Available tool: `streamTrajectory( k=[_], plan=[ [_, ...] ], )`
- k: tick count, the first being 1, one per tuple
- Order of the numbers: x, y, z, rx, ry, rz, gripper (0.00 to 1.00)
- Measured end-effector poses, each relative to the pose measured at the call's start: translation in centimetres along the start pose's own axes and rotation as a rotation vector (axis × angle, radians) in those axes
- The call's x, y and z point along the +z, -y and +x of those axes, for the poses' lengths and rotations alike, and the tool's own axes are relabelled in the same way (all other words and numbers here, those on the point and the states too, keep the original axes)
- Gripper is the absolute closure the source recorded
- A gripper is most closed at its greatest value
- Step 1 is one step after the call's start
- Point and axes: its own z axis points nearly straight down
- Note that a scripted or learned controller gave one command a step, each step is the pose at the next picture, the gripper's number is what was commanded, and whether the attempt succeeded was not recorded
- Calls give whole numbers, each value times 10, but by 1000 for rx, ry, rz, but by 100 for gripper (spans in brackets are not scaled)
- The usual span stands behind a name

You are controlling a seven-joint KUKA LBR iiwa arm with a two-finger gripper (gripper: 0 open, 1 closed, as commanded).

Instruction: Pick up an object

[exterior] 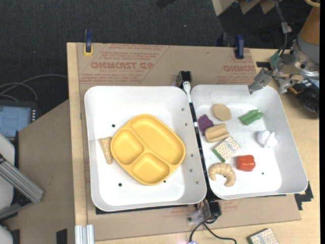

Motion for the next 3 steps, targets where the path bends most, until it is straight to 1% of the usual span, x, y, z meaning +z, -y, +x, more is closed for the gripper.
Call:
streamTrajectory(
  k=[1,2,3],
  plan=[
    [175,38,-30,4,-2,10,0],
    [168,109,5,2,-4,7,0],
    [168,148,-22,2,-2,4,0]
  ],
)
